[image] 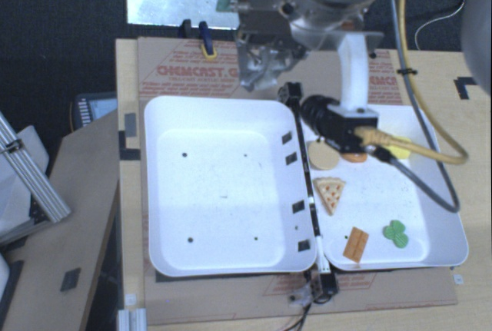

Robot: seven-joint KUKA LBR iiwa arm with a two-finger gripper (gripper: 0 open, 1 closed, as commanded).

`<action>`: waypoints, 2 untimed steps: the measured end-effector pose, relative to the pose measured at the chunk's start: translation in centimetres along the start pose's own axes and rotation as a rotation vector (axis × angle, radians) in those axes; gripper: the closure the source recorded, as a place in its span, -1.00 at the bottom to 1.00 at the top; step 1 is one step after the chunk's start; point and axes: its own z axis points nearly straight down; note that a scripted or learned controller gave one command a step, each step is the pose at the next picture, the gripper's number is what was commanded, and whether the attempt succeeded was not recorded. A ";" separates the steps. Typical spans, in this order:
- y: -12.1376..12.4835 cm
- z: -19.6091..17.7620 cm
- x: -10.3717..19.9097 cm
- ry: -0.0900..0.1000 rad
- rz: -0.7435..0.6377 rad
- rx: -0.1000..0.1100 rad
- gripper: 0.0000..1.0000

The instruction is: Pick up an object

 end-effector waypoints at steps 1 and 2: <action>5.3 2.6 -0.2 -0.007 0.009 0.007 1.00; 5.2 1.2 -0.1 -0.003 0.006 0.002 1.00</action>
